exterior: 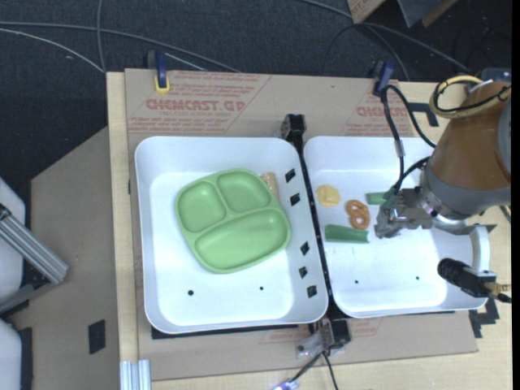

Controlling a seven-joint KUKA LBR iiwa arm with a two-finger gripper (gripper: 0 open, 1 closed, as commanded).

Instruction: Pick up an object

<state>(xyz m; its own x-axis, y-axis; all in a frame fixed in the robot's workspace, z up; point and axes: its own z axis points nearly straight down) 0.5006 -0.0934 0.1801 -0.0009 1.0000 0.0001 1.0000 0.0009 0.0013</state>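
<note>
Broadly, the counter (244, 92) is a tan board printed with red lettering, and it carries two shallow white bins side by side. The left bin (162, 291) holds a light green divided plate (234, 218) with three compartments, lying flat and slightly turned; a small tan piece (270, 184) peeks out at the plate's upper right edge, touching it. The right bin (390, 295) sits against the left one, with a dark divider strip (302, 210) running between them. The grey arm (471, 157), orange-banded, reaches in over the right bin's right side. Its pincer (388, 218) hangs low over the bin floor, just right of the small objects; whether it is apart or together I cannot tell, and nothing is visibly clamped in it. Lying on the right bin's floor are a green pod-shaped piece (347, 233), a brown pretzel (357, 212) just above it, and a yellow lump (327, 195) up and left of the pretzel. A small green bit (374, 197) lies just beside the pincer.
</note>
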